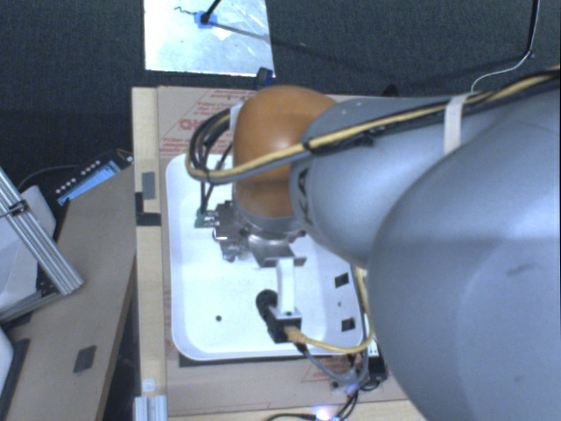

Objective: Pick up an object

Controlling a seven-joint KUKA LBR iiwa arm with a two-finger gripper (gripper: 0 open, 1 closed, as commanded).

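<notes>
Over the white bin (188, 323), toward its left side, the gripper (230, 238) hung low beneath the orange band (267, 143). The arm (456, 235) reached in from the right and covered much of the bin's right half. The wrist pointed straight down at the bin floor. Judged this a pose for a top-down grab, tool axis square to the floor so a low-lying thing could be taken from above.

Gripper state: could not tell. Only the metal body under the wrist showed, seen from above, and its own housing hid how wide it stood. Nothing was seen held in it. Contact with the floor: could not tell.

Task's thing: no plain candidate.
- A dark speck (219, 317) lay on the bare floor toward the near-left, apart from the gripper.
- Two dark squares (342, 281) lay near the arm's edge.
- All were too small to say whether loose items or marks on the bin.
- Anything directly under the gripper was hidden.

The bin sat on a cardboard sheet (180, 117), likely to fix its place on the bench.

Judged: no pick yet shown as made.
</notes>
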